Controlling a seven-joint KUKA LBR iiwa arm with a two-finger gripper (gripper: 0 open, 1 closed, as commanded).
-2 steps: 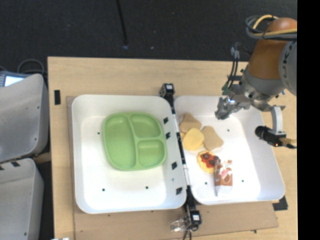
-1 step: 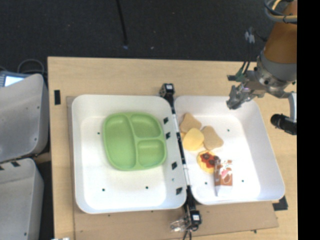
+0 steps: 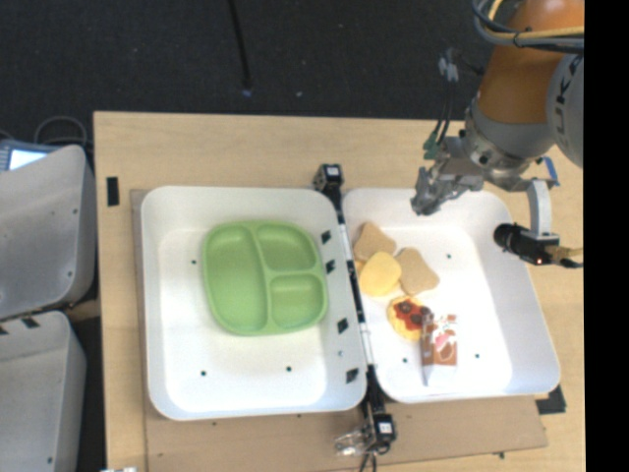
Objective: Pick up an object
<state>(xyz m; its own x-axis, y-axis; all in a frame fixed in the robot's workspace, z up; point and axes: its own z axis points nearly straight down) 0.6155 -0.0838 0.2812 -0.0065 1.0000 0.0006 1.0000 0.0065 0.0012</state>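
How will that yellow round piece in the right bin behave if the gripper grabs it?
The yellow round piece looks flat and low, so it probably won't roll. It touches the tan pieces beside it, which may shift along. The gripper may find little edge to pinch.

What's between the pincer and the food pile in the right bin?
Nothing visible. The pincer hovers at the right bin's far edge; bare white floor separates it from the food pile near the divider.

2 white bins (image 3: 177,382), 1 green tray (image 3: 263,277), about 5 food pieces (image 3: 379,274) clustered in right bin.
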